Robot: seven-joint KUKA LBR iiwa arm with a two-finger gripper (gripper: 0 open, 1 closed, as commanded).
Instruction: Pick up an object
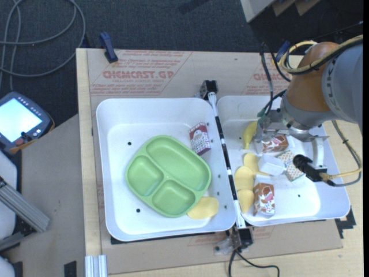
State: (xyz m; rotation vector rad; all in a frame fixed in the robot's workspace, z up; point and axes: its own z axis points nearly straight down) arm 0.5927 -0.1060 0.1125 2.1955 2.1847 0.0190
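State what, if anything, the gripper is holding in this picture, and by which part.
It cannot be told. The gripper is low in the right bin over a red and white packet, and the wrist hides any hold.

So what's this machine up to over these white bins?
The robot arm reaches into the right bin, its gripper down among a jumble of small packets and yellow pieces, trying to pick one up. The left bin has a green divided plate, a red and white packet and a yellow piece.
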